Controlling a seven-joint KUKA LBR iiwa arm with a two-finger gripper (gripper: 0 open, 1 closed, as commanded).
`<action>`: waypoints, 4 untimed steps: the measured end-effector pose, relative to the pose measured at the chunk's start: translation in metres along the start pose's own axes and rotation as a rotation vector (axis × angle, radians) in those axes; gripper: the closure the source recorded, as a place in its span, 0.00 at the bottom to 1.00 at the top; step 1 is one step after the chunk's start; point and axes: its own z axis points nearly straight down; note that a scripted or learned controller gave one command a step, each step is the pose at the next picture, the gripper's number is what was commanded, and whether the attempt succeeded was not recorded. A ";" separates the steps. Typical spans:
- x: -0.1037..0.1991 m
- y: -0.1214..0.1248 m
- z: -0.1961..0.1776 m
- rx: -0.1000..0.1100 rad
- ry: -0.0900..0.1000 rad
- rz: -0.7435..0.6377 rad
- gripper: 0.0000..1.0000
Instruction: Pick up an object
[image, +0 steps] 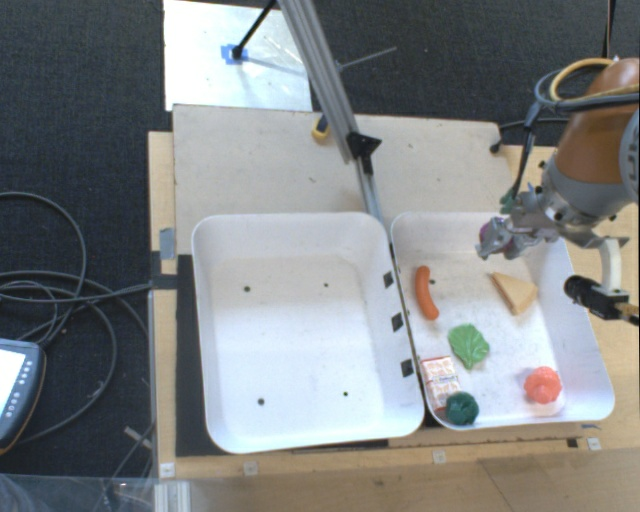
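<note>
Tan cheese-like wedge (514, 293) lies near the right bin's (590, 345) far right edge, untouched. My gripper (497, 240) hovers just beyond it; finger state: can't tell. Approach step. Next: line up over wedge, then descend.

Gripper (497, 240) over right bin (590, 345); cheese wedge (515, 293) just below fingertips, sausage (427, 292) farther left; grip possibly empty.

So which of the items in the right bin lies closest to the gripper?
The tan cheese wedge, just below the gripper; the sausage and the green leaf lie farther off.
</note>
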 end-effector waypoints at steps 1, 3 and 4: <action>0.049 -0.013 -0.014 0.006 0.004 -0.005 1.00; 0.154 -0.041 -0.016 0.007 0.005 -0.006 1.00; 0.203 -0.067 -0.022 0.008 0.005 -0.006 1.00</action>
